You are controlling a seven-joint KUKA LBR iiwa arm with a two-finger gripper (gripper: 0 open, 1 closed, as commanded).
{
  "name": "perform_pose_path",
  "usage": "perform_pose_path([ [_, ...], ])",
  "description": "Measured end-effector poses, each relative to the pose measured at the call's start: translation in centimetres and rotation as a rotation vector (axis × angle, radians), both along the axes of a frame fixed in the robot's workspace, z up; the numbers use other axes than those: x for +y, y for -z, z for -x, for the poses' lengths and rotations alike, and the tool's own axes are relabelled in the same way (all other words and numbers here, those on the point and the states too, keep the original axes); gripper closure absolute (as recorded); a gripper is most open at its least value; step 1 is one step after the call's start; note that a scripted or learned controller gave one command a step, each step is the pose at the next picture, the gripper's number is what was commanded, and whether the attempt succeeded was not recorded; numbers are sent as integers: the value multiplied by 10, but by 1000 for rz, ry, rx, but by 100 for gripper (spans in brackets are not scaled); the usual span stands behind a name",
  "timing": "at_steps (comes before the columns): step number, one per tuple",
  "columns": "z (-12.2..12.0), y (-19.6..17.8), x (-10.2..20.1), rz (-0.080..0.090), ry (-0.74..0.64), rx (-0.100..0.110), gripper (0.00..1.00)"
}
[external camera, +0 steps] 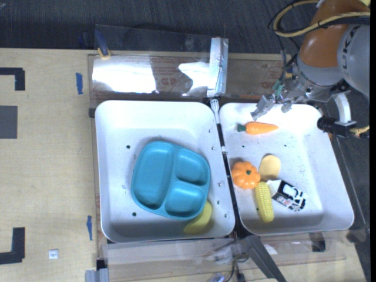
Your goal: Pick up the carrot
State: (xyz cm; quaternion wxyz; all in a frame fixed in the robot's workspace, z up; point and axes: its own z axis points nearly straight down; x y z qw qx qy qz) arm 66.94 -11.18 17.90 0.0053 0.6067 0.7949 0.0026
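Carrot lay untouched in the right bin.
Position – far end of the bin, above the pumpkin; the hand hovered just beyond it, its grip state indeterminable.

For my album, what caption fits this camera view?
Robot gripper hovering above a carrot in the right bin.

Yellow fruit half under blue tray
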Motion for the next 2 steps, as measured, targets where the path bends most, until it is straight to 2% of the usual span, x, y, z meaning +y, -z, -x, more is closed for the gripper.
perform_pose_path([
  [1, 5, 94, -12, -3, -246, 26, 0],
  [2, 3, 83, -11, 0, -251, 17, 100],
])
